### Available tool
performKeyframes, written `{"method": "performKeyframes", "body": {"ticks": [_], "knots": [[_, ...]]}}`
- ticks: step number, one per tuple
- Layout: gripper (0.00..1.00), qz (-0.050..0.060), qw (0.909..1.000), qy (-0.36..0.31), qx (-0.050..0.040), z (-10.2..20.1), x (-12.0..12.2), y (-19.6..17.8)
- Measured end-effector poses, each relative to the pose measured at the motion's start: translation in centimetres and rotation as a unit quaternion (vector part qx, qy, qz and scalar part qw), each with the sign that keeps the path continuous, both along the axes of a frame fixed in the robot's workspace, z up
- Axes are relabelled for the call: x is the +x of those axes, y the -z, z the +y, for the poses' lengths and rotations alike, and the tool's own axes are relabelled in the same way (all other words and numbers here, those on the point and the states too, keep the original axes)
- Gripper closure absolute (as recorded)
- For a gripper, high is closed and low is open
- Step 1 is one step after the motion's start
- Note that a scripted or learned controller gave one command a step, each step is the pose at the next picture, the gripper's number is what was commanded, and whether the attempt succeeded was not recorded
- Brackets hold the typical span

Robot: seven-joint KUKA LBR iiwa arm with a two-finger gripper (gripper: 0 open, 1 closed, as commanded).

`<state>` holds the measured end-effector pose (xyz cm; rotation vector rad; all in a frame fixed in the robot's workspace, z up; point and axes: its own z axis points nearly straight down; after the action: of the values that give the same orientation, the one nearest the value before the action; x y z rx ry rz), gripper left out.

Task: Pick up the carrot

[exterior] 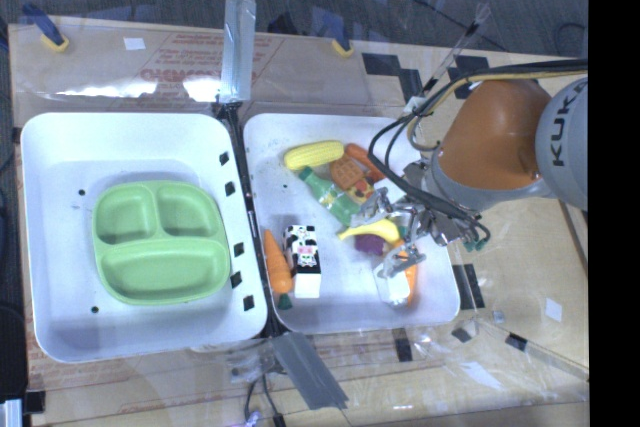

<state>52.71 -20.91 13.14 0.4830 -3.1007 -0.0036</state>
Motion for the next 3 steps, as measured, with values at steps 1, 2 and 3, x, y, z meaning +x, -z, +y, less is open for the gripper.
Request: {"method": "performKeyframes", "body": {"ticks": [1, 2, 3], "knots": [[0.0, -0.001, 0.9982, -0.059, 0.0005, 0.2, -0.3, 4.1], [0.0, -0.001, 0.9898, -0.143, 0.0004, 0.0, -3.9, 3.5], [1.0, -0.002, 0.9892, -0.146, 0.0005, 0.3, -3.7, 2.5]]}}
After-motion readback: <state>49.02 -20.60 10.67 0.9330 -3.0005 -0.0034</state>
